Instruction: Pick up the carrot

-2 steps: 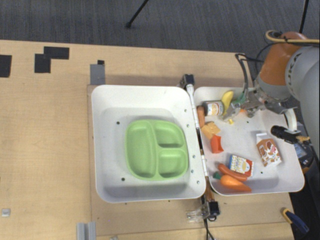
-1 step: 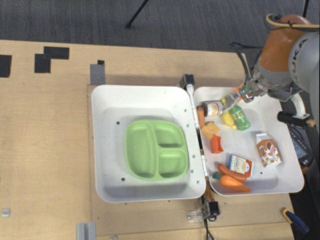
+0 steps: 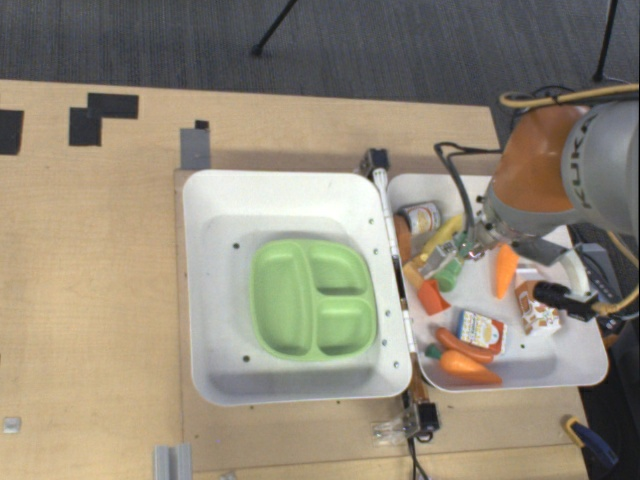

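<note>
Two white bins sit side by side on the bench. My left bin (image 3: 210, 268) has a green plate (image 3: 313, 299) in it, the kind with little sections. My right bin (image 3: 590, 363) is full of toy food. My arm (image 3: 560, 163) comes in from the right and hangs over the top part of that bin. My gripper (image 3: 476, 236) points down by a yellow thing (image 3: 440, 236) and a green thing (image 3: 447, 274). I cannot tell how my jaws stand, because the spot is too small and crowded to see.

I see a carrot (image 3: 470, 365) lying flat near the bottom edge of the right bin. It is fat and orange, with a bit of green at its left end. It is well apart from my gripper. A small box (image 3: 478, 330) lies just above it. Another orange piece (image 3: 506, 270) stands up a little to the right of my gripper. A can (image 3: 420, 217) lies near the top left of the bin.
</note>
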{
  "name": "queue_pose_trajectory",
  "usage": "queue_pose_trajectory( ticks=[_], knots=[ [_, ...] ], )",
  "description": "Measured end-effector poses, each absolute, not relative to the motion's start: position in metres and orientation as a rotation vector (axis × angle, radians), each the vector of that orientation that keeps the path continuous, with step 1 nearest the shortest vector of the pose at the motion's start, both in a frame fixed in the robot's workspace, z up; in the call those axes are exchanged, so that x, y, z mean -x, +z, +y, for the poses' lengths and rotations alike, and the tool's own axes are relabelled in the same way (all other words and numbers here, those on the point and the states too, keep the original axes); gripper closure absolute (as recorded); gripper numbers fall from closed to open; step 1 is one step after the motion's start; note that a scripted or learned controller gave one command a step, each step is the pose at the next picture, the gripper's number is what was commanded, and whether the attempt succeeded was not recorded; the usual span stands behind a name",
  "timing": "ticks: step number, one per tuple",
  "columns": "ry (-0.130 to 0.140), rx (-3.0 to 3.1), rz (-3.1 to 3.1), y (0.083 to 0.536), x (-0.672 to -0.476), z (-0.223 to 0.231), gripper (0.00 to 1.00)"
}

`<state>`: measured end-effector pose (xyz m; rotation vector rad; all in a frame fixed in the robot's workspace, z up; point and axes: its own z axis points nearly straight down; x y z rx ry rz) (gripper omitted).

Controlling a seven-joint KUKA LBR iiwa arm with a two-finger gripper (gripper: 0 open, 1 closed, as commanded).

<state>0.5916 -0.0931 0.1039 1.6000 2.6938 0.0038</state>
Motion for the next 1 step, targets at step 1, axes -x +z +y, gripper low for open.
queue_pose_trajectory(
  ticks=[1],
  knots=[
    [0.001, -1.379, 2.818, 0.1739, -0.6152, -0.1450, 0.00]
  ],
)
